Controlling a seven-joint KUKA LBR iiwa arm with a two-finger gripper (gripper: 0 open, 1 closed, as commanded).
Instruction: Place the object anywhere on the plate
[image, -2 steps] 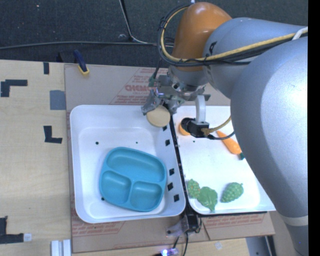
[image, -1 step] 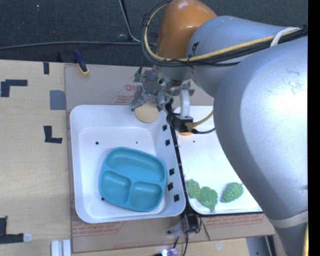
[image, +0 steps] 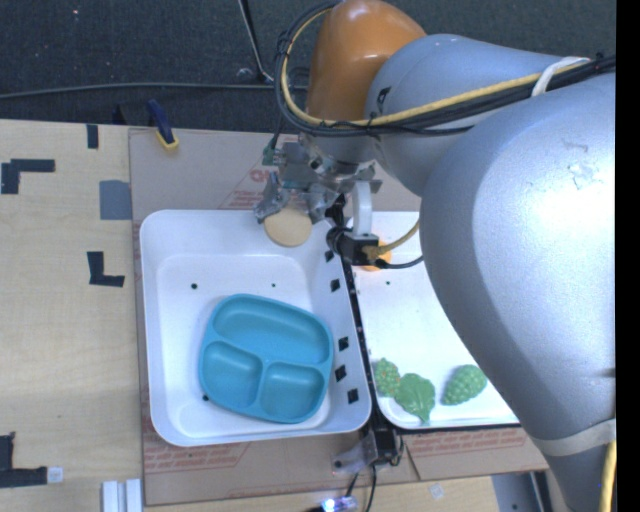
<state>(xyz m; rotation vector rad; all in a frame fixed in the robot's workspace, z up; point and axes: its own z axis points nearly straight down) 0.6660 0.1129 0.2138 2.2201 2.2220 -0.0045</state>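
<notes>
glossy blue plastic plate (image: 266, 358)

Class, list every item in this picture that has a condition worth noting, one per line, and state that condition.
Blue plate: flat in the left bin, nothing on it.
Tan round object: at the left bin's far rim, right under the hand, not on the plate.
Hand: low over the tan object.
Green leafy pieces: lying in the right bin's near end.
</notes>
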